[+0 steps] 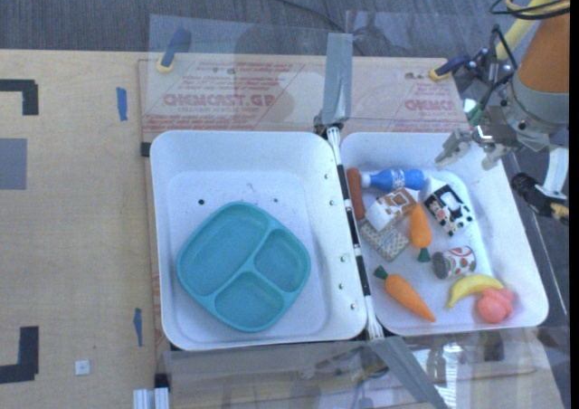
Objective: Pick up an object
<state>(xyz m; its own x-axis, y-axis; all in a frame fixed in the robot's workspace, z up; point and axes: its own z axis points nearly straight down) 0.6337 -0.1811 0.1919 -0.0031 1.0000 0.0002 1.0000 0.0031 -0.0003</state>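
Hovering spread and empty over the right bin's (pixel 529 258) far corner, the pincer (pixel 472 148) has the black-and-white toy (pixel 450 209) nearest, just toward the camera.

Bright, even overhead light, soft shadows, slightly grainy picture throughout.

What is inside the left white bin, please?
Inside the left white bin lies one teal divided plate with three compartments, nothing in them. The bin floor under the plate is covered and cannot be seen.
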